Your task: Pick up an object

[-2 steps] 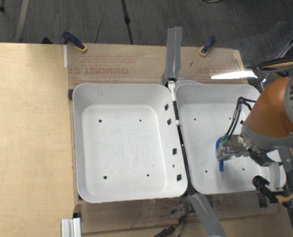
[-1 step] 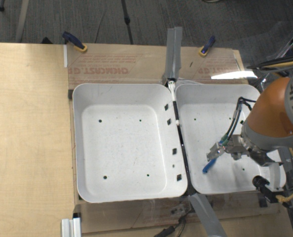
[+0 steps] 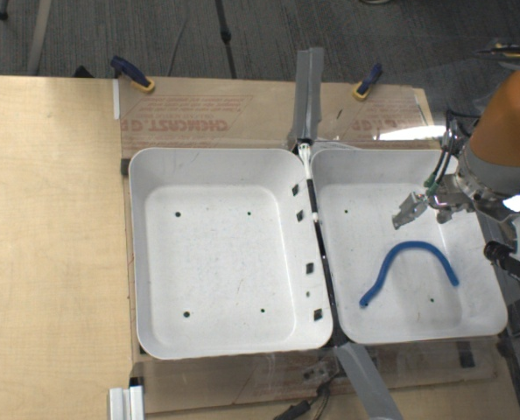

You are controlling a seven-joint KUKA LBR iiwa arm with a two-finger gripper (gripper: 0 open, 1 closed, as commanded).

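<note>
Tube (image 3: 411, 265): blue, bent in an arch, lying flat on the floor of the right bin (image 3: 365, 322), toward its near half; ends point to the near side.
Jaws (image 3: 422, 206): above the right bin's far-right part, apart from the tube and beyond its arch; open, nothing between them.
Arm (image 3: 505, 129): enters from the right, orange band visible.
Left bin (image 3: 155, 234): touching the right bin along the middle.
Counter (image 3: 50, 234): pale wood, cardboard under the bins.
</note>
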